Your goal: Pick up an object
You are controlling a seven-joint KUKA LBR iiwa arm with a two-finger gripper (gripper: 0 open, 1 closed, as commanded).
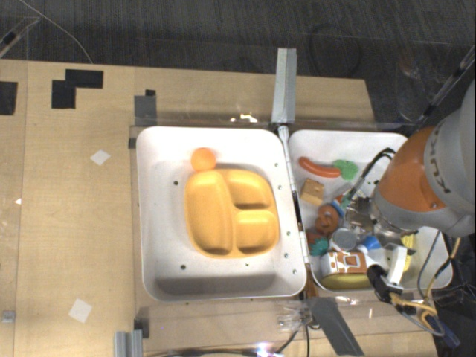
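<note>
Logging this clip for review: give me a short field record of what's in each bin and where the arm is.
left bin: yellow divided tray with three compartments, small orange ball touching its far edge
right bin: red sausage-shaped toy, green piece, tan block, brown round item, a small printed box, other small items crowded together
arm: reaches in from the right, low over the right bin's clutter
gripper state: cannot tell
object lifted: none seen
</note>
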